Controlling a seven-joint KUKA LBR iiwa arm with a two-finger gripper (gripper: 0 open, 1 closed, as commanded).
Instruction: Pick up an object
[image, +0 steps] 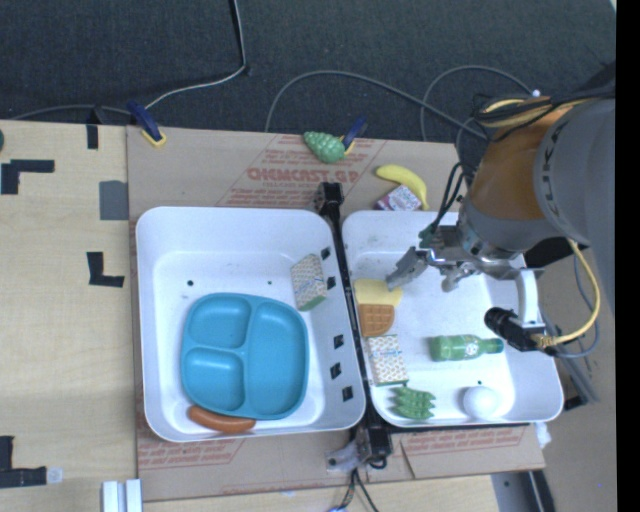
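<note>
Camera view puts the gripper (428, 266) in the right bin (520, 400), fingers spread with nothing between them, the yellow block (372, 292) lying just left of the lower-left fingertip.

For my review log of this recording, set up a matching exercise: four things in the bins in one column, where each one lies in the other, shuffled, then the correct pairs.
Things:
1. blue divided plate
2. green bottle
3. white ball
4. orange sausage

Places:
A. near right corner of the right bin
B. middle of the left bin
C. front edge of the left bin, against the plate
D. lying on its side in the right bin, beyond the ball

Pairs: 1-B, 2-D, 3-A, 4-C
</note>
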